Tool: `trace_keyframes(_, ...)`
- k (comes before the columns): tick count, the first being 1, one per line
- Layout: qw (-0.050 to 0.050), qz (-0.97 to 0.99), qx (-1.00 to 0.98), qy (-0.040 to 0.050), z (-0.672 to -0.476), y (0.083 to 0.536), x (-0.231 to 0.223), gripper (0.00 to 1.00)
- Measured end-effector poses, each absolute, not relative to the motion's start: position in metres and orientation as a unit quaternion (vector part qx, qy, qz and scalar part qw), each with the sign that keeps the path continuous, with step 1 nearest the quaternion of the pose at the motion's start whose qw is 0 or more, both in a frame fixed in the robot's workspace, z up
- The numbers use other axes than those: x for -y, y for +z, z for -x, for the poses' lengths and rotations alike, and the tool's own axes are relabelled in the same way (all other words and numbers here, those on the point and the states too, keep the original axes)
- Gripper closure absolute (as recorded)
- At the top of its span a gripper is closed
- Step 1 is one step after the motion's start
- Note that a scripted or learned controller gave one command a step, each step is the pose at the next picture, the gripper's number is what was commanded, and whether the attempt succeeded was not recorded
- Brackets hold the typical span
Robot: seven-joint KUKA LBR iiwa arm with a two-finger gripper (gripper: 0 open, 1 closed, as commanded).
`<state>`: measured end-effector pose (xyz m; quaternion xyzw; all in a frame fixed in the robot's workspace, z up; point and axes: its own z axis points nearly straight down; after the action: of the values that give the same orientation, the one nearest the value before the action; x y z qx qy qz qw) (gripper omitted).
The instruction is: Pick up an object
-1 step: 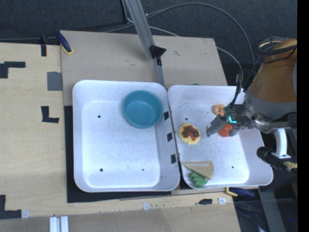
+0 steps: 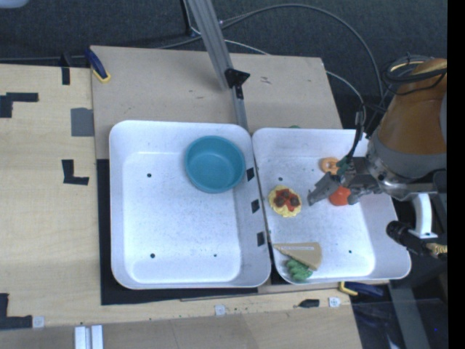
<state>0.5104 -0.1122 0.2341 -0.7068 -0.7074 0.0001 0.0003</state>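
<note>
Lying at the near edge of the right bin [image 2: 378,264], well in front of the gripper [image 2: 325,192], are a sandwich wedge [image 2: 301,252] and a green toy [image 2: 297,270]. A small pizza [image 2: 285,201] is sitting just to the gripper's left. An orange-red piece [image 2: 339,196] is showing right beside the fingers (open or closed, impossible to tell). Far off in the left bin [image 2: 145,217], a blue bowl [image 2: 214,163] is resting.

Two white bins sit side by side: left bin [image 2: 138,260], right bin [image 2: 363,257]. They rest on a tan tabletop [image 2: 160,86]. A metal pole [image 2: 211,31] slants in from the far side.
</note>
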Motion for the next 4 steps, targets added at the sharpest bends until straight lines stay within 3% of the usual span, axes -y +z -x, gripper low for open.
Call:
trace_keyframes(3,0.0,0.707,0.707,-0.0003,-0.512,0.089,0.102,0.0)
trace_keyframes(4,-0.002,0.707,0.707,-0.0009,-0.512,0.101,0.103,1.0)
